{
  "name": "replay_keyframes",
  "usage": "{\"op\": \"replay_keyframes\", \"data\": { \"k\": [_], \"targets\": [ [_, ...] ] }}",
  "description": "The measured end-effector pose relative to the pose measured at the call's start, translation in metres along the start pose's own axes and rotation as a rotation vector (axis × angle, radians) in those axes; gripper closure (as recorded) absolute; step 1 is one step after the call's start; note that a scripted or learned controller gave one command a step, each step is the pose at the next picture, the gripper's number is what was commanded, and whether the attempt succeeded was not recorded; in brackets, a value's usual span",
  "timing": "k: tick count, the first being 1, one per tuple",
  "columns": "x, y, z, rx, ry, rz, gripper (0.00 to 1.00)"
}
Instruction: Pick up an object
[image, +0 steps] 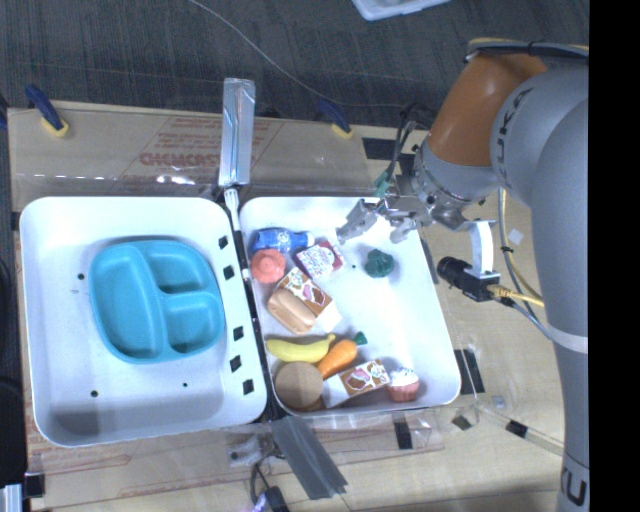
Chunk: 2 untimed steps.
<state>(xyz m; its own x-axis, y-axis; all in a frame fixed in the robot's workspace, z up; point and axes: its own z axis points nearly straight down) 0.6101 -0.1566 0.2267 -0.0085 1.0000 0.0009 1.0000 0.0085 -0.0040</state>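
The right bin (425, 300) holds several toy foods. A small dark green piece (378, 263) lies alone near its back right. Left of it are a small printed carton (318, 260), a blue packet (275, 240) and a pink-red ball (267, 266). My gripper (379, 224) hangs over the bin's back edge, just above and behind the green piece. Its two fingers stand apart, open, with nothing between them.
Further forward lie a sandwich (298, 300), a banana (300, 348), a carrot (340, 355), a brown round item (298, 385), a printed box (362, 378) and a cupcake (404, 383). The left bin (50, 400) holds a blue divided tray (160, 297).
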Motion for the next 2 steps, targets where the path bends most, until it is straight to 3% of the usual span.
{"op": "replay_keyframes", "data": {
  "k": [1,2],
  "targets": [
    [0.04,-0.042,0.099,-0.007,-0.003,-0.127,0.0],
    [0.049,-0.043,0.13,0.0,0.001,-0.312,0.0]
  ]
}}
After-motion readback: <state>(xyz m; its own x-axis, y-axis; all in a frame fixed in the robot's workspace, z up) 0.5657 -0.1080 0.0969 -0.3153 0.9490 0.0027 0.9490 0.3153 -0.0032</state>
